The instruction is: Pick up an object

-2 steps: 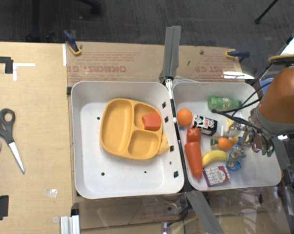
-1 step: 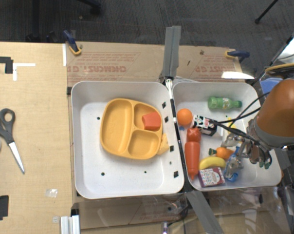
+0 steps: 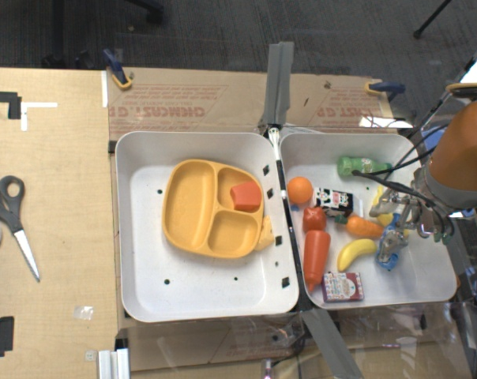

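Note:
The right bin (image 3: 430, 284) holds several toy foods: a green bottle (image 3: 355, 165), an orange (image 3: 300, 189), a black-and-white carton (image 3: 333, 200), a red pepper (image 3: 316, 255), an orange carrot (image 3: 363, 227), a banana (image 3: 355, 253) and a pink box (image 3: 343, 287). My gripper (image 3: 392, 247) hangs low over the right half of this bin, just right of the banana and carrot. A small blue object (image 3: 388, 261) lies right under its tip. Nothing is visibly lifted.
The left bin (image 3: 136, 235) carries a yellow divided plate (image 3: 193, 204) with an orange-red block (image 3: 246, 196) in its upper right compartment. Scissors (image 3: 13, 219) lie on the bench at far left. The arm's orange band (image 3: 463, 152) looms over the right bin's far edge.

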`<state>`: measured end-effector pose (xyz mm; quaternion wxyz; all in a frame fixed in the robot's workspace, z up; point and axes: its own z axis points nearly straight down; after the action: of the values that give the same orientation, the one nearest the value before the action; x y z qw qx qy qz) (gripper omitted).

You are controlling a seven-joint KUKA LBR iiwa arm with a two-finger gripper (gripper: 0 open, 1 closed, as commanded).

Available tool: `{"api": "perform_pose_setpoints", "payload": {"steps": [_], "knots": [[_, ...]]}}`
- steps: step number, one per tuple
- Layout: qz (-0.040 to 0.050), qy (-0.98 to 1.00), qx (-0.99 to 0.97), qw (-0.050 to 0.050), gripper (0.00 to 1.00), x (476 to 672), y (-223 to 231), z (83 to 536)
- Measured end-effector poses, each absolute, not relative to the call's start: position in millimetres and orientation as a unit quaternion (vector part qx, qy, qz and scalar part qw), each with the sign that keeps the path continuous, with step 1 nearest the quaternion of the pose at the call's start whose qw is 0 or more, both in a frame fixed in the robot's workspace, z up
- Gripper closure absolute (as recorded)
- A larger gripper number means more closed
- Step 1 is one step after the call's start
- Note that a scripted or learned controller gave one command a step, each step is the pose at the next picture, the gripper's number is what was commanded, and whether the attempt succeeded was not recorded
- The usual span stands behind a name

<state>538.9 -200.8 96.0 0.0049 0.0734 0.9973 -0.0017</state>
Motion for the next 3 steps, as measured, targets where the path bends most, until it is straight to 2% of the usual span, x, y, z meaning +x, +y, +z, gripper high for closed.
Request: {"api": "perform_pose_setpoints", "payload": {"steps": [1,3], "knots": [[-0.0002,0.990,0.142,0.002,0.00,512.8,-197.2,93.5],[0.0000,0.962,0.273,0.002,0.00,487.0,-184.6,92.9]]}}
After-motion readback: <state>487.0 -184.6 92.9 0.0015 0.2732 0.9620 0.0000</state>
